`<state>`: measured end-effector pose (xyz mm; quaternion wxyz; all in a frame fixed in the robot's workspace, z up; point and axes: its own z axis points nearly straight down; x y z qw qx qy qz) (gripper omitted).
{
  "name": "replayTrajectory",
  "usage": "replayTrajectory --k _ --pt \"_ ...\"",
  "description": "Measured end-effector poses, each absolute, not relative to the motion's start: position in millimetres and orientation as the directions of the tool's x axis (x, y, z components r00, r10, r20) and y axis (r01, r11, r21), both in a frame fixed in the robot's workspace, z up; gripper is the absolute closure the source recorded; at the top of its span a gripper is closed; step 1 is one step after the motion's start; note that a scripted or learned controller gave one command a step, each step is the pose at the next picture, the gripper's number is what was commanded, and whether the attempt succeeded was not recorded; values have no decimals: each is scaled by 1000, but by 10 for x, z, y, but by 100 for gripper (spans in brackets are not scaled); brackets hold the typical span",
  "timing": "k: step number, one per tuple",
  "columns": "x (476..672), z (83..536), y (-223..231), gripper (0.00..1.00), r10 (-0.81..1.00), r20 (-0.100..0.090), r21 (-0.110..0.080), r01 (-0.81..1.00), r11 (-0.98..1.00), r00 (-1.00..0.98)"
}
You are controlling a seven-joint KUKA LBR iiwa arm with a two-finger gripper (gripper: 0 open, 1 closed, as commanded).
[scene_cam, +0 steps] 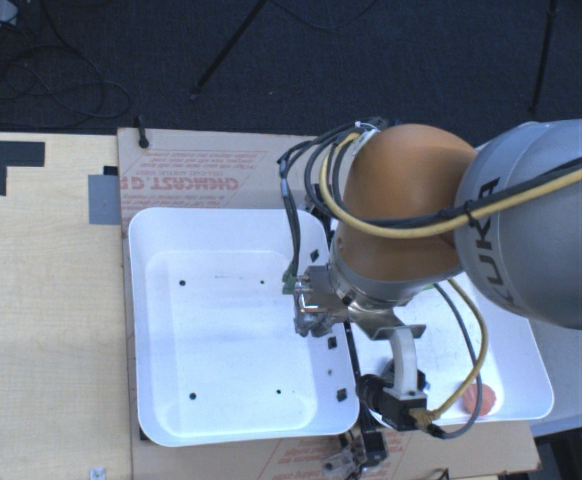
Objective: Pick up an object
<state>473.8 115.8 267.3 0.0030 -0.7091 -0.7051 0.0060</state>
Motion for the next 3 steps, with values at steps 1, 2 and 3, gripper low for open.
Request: replayTrajectory --k 1,2,3 --pt "4753 2694 1178 100 1000 -1 -6 1000 -4 4" --pt "4767 3972 684 100 1000 1 10 1000 -5 5" --pt "4927 4001 1279 100 1000 0 -2 1000 5 -5"
